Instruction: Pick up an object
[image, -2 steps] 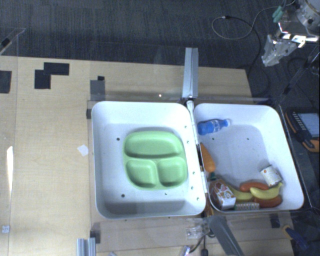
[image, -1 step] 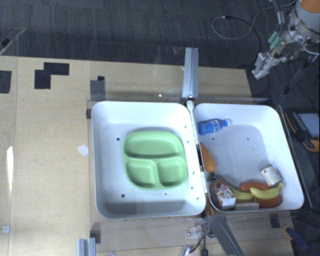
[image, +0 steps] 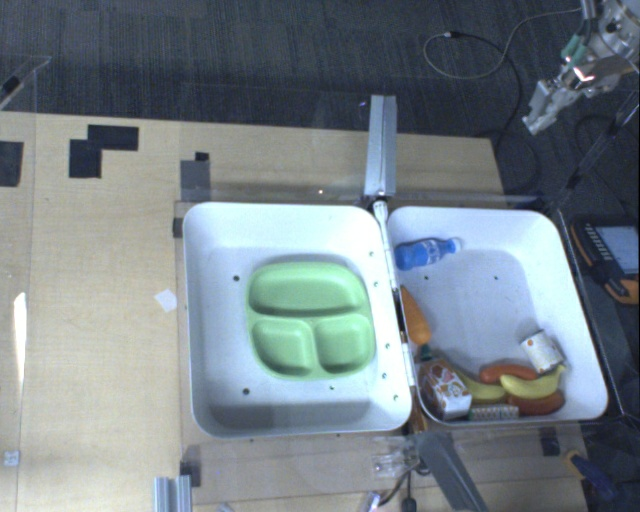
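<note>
While the bins (image: 300, 222) sit below, the fingers (image: 548, 100) hang upper right, their state untellable.

Gripper (image: 545, 108) raised at upper right, well back from bins; arm mostly out of frame.

A divided tray (image: 310, 320) sits mid-left bin (image: 215, 250). In the right bin (image: 560, 260) — bottle (image: 426, 252) at the far-left corner; banana (image: 530, 382), perhaps sausages (image: 525, 404), along the near edge.
</note>
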